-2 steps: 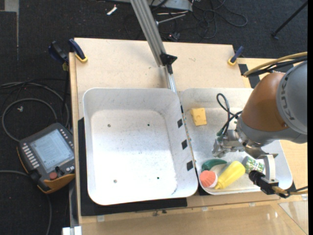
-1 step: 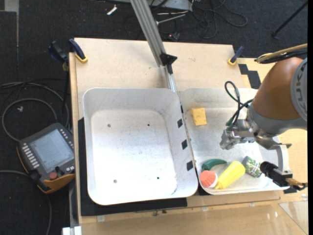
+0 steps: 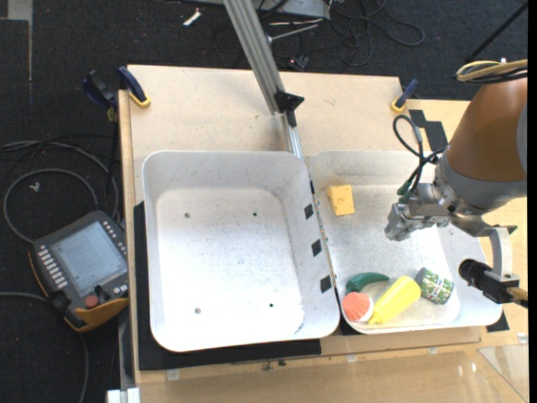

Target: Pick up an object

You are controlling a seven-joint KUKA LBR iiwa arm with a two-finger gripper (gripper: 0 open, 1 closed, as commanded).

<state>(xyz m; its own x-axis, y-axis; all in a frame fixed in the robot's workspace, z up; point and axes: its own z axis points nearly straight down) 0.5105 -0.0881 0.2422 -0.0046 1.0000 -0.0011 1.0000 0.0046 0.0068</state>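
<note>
In the right bin (image 3: 369,168) lie a yellow block with holes (image 3: 341,200) near the back left, and along the front wall a yellow bottle (image 3: 394,299), a green curved piece (image 3: 366,280), a red-orange round thing (image 3: 357,307) and a small green can (image 3: 435,286). My gripper (image 3: 403,225) hangs over the bin's right half, right of the yellow block and above the can. Nothing shows between its tips.
The left bin (image 3: 168,225) sits beside the right one. A slanted metal rail (image 3: 256,44) runs from the back down to the bins' divide. A teach pendant (image 3: 80,263) lies on the floor at left. Clamps (image 3: 132,86) grip the bench's back corners.
</note>
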